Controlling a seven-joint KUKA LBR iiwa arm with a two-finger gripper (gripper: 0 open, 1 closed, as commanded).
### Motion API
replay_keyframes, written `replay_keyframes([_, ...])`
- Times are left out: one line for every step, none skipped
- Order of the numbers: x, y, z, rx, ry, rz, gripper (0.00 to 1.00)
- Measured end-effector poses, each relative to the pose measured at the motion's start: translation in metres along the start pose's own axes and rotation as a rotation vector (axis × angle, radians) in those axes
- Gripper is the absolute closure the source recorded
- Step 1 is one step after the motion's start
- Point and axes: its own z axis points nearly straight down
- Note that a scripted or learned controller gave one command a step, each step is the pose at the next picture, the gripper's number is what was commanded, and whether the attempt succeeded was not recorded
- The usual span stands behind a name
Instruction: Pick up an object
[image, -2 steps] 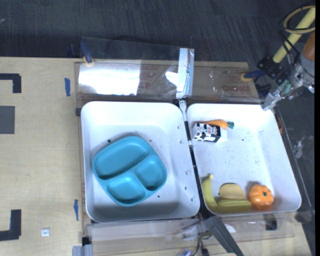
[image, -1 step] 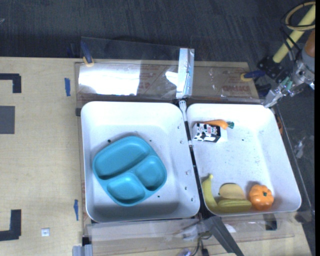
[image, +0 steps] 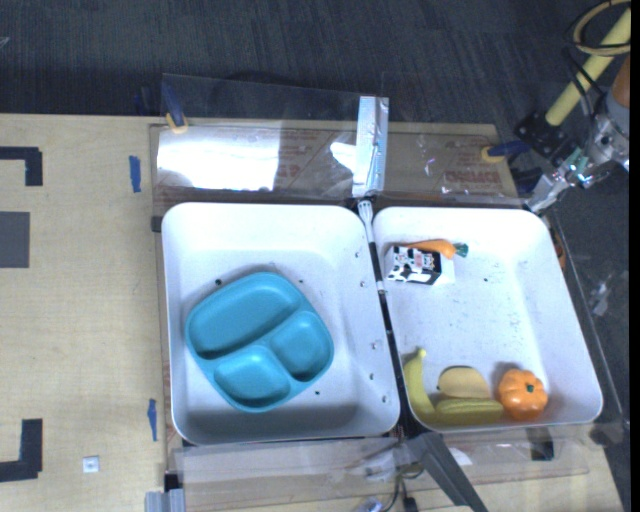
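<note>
Left bin: holds a blue three-compartment tray, lying flat and turned at an angle, near the bin's centre, clear of the walls.

Right bin: holds all loose objects.
- Black-and-white patterned item at the upper-left corner, close to the divider between the bins.
- Orange carrot-shaped piece with a teal tip, touching the patterned item's upper right edge.
- Yellow banana along the lower wall, curving up at its left end.
- Tan rounded piece, resting on the banana's curve.
- Small orange pumpkin with a green stem, just beside the tan piece, near the lower right corner.

Centre of right bin: bare floor between the two groups, well apart.

Behind the bins: clear plastic sheeting on the bench.

Arm hardware at upper right, outside the bins, well apart from every object. Claw state: cannot tell.
</note>
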Motion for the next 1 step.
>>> replay_keyframes([-0.0010, 0.0023, -0.0089, -0.002, -0.005, -0.004, 1.00])
